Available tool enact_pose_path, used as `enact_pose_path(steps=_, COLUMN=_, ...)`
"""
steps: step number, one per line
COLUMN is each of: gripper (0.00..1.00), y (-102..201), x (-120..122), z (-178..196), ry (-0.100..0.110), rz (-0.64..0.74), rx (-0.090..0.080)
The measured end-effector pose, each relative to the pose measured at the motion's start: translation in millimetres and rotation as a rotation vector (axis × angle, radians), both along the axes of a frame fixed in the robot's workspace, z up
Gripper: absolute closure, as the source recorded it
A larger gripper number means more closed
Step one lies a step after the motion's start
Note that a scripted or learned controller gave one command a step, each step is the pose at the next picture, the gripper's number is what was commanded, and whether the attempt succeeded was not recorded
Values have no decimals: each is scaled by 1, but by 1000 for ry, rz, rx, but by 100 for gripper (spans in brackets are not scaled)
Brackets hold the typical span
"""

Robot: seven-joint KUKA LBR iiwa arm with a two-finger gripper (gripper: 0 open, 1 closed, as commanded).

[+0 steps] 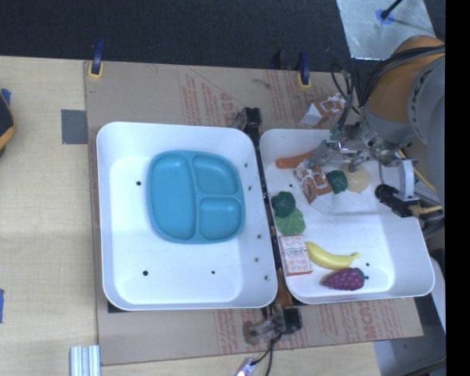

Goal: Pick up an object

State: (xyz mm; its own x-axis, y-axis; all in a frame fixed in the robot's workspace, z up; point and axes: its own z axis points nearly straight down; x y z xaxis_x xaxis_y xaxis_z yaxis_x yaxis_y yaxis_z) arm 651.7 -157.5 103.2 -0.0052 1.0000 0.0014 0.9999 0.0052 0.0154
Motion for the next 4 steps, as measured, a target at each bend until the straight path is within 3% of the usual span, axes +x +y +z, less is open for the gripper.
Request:
enact_pose_path(steps=1, gripper=0, y=21, x=-30, z=1, ry=-12, rz=-4, rx=-10)
enact_pose_path(steps=2, gripper=0, y=52, x=-44, z=1, ry=-15, rz=-3, rx=-13)
enact_pose_path(steps=3, gripper=0, y=18, x=11, z=0, ry=0, rz=0, rx=-3)
enact_pose_path(steps=4, gripper=100, y=19, x=13, z=14, ry=-6, rz=6, rx=-2)
